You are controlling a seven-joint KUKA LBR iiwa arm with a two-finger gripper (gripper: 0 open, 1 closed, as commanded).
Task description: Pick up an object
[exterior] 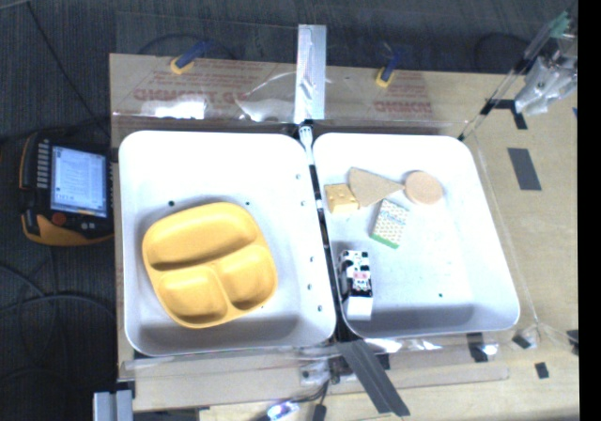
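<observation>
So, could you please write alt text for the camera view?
Two shallow white bins sit side by side: the left bin holds a yellow divided tray, and the right bin holds small wooden pieces, a patterned card and a black-and-white box.

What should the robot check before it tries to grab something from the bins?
1. Things to grab in the right bin: ok. A round wooden disc, wedge, small yellow block, green patterned block and black-and-white block lie there.
2. Room around the target: not ok for the wedge, which touches the disc and the yellow block; ok for the green block.
3. Black-and-white block: not ok, tight against the bin's left wall.
4. Yellow divided tray in the left bin: ok, lying flat.
5. Tool open: cannot tell.
</observation>
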